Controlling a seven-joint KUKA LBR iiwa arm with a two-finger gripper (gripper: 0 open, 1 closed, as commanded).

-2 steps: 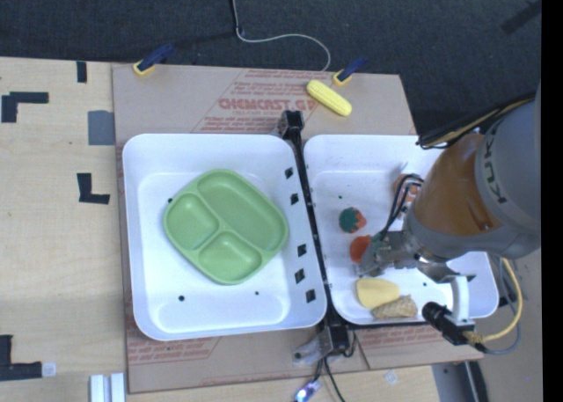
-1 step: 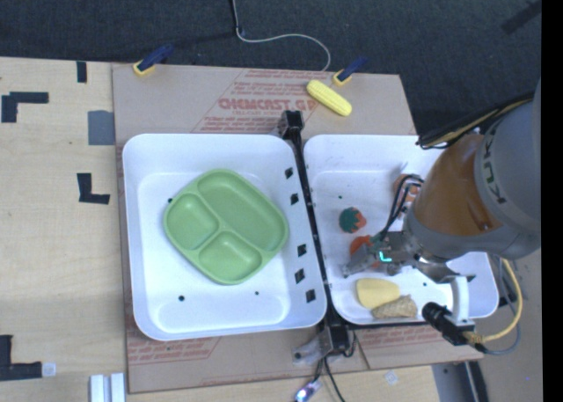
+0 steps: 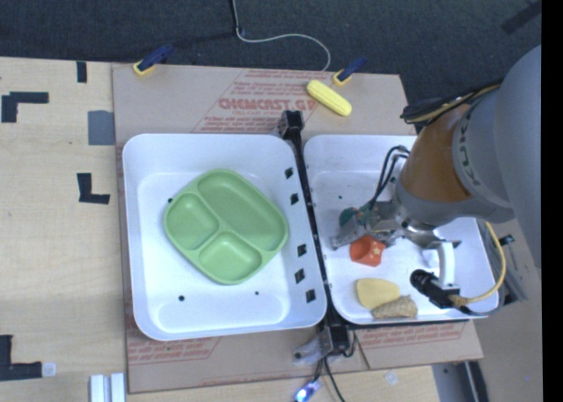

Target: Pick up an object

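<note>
The right bin [image 3: 352,158] holds a small red-orange piece [image 3: 368,252], a yellow wedge [image 3: 376,290] and a tan lump [image 3: 395,307] near its front wall. A small teal thing [image 3: 350,214] lies just left of the wrist. My gripper [image 3: 349,233] is low in the right bin, reaching left from the grey and orange arm. It sits right above and to the left of the red-orange piece, close to the teal thing. Whether anything is held there is hidden.
The left bin [image 3: 145,163] holds a green divided plate [image 3: 225,225]. A yellow corn-like toy [image 3: 329,98] lies on the cardboard behind the bins. A black divider [image 3: 303,207] separates the two bins. A white cable [image 3: 264,38] runs across the back.
</note>
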